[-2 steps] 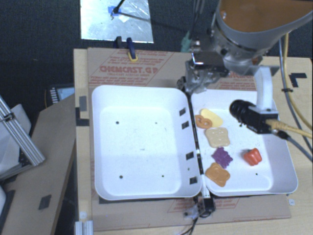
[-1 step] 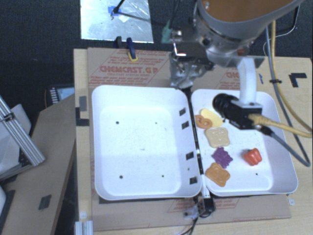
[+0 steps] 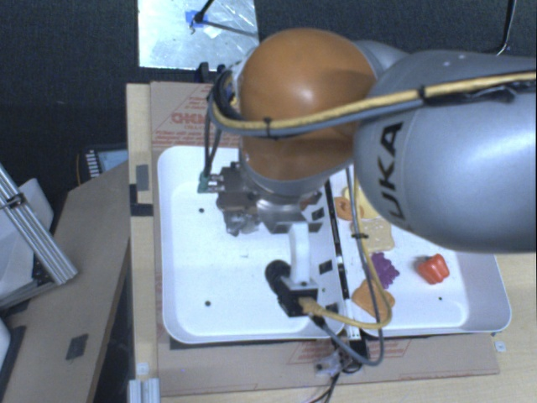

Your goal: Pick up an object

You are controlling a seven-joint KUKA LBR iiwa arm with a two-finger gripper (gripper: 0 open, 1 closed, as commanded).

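My gripper [image 3: 241, 217] hangs low over the left white bin [image 3: 197, 275], near its middle, under the orange wrist band. The arm's bulk covers it from above, and nothing shows in its grasp. In the right bin [image 3: 474, 305] lie a small red pepper-like piece [image 3: 433, 268], a purple piece [image 3: 383, 268], an orange piece [image 3: 370, 300] near the front, and a pale tan piece [image 3: 374, 230] partly under the arm. All of them sit to the right of my gripper, across the divider between the bins.
The grey arm spans the right bin's back half and hides what lies there. Cardboard [image 3: 180, 116] lines the bench under the bins. An aluminium frame [image 3: 33, 233] stands off the bench at the left. A foil sheet [image 3: 197, 19] sits behind.
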